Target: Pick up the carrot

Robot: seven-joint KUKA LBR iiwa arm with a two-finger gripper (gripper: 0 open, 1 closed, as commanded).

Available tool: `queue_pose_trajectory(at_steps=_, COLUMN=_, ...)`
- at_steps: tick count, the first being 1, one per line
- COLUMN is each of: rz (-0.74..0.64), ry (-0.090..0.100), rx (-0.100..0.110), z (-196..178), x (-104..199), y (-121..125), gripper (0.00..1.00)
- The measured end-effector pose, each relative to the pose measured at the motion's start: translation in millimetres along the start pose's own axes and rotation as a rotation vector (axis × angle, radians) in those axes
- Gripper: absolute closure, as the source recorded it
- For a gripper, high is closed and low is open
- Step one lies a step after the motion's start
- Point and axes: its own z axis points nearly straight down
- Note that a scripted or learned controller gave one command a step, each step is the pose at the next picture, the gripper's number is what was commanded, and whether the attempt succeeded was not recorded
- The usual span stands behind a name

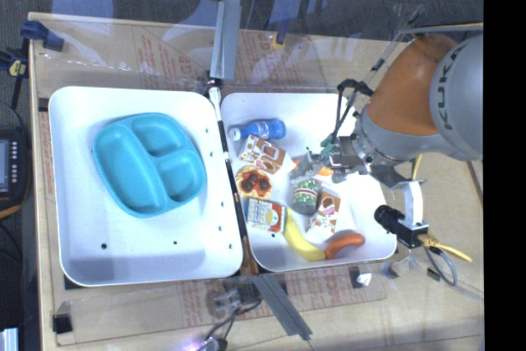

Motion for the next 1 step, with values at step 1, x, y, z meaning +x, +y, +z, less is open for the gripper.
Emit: queue_pose_trajectory(at_steps=1, rz=-0.013, ry=-0.002, rx=0.0, z=71.9, x=-43.6, y=63.0, gripper=0.0)
